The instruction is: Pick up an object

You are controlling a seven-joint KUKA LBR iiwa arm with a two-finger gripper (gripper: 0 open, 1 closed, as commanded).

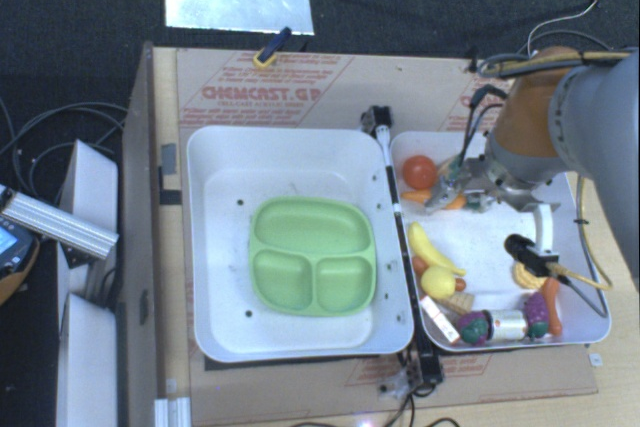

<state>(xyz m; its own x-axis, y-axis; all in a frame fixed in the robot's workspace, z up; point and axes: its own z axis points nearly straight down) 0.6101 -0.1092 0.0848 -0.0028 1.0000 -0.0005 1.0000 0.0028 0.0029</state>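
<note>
A: Can you make out the hand?

B: Barely; it is small and blurred beside the tomato, so its fingers cannot be told.

A: And the arm?

B: Cut off by the right edge. It hides part of the right bin.

A: The pile at that bin's front?

B: Too jumbled to name each piece.

On my screen two bins sit side by side on the desk. The left bin fills the middle of the frame, with a divided plate lying in its centre. The right bin holds a tomato in its upper left corner, a banana and a lemon along its left wall, and a small can at its lower edge. The arm reaches over that bin's upper part from the right.
</note>
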